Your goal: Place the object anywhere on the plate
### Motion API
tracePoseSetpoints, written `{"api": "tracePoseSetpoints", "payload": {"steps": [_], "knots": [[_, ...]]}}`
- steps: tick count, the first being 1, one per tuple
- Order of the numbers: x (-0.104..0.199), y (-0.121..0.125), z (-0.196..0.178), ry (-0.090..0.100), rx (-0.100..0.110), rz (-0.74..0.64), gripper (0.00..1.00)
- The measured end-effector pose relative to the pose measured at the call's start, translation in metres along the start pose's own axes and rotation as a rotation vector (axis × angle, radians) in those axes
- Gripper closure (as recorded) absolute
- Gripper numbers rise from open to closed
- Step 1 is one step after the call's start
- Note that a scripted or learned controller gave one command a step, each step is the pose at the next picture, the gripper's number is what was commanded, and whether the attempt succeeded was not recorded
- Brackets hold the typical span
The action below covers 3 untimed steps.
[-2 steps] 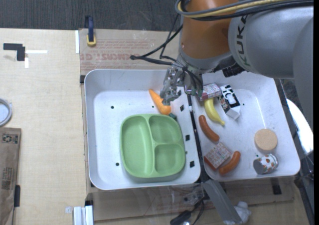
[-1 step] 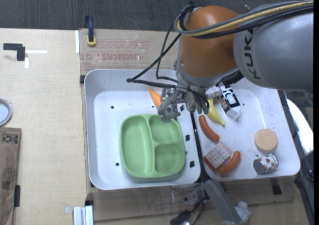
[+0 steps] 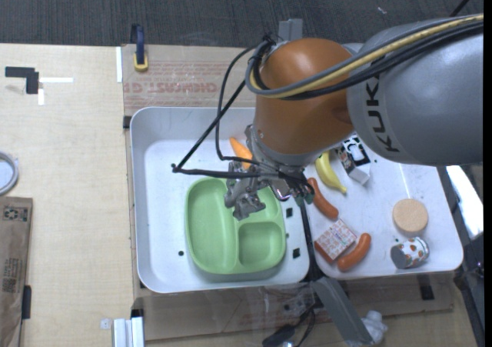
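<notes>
A light green plate (image 3: 223, 239) with three compartments lies in the left bin (image 3: 157, 207). My gripper (image 3: 246, 199) hangs over the plate's upper right part, at the ridge between compartments. The arm's orange band and grey wrist cover what lies right above it. An orange carrot-like piece (image 3: 239, 148) sticks out from under the arm, just beyond the plate's far edge. I see nothing lying in the plate's open compartments.
The right bin (image 3: 438, 184) holds a banana (image 3: 329, 171), two red sausages (image 3: 324, 200) (image 3: 354, 252), a patterned block (image 3: 336, 238), a tan disc (image 3: 410, 216), a small spotted cup (image 3: 409, 254) and a black-and-white box (image 3: 356, 158). Cables trail across the left bin's back.
</notes>
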<state>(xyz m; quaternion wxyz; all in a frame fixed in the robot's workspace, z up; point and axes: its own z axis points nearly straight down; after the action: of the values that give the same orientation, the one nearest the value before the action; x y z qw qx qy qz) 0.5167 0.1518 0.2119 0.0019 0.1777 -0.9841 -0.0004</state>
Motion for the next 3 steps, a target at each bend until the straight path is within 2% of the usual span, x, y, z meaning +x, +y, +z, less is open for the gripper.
{"api": "tracePoseSetpoints", "payload": {"steps": [1,2,3], "knots": [[-0.048,0.000,-0.010,-0.002,0.000,-0.017,1.00],[-0.016,0.014,-0.044,-0.002,0.000,-0.294,1.00],[-0.011,0.050,0.031,0.000,0.000,-0.274,1.00]]}}
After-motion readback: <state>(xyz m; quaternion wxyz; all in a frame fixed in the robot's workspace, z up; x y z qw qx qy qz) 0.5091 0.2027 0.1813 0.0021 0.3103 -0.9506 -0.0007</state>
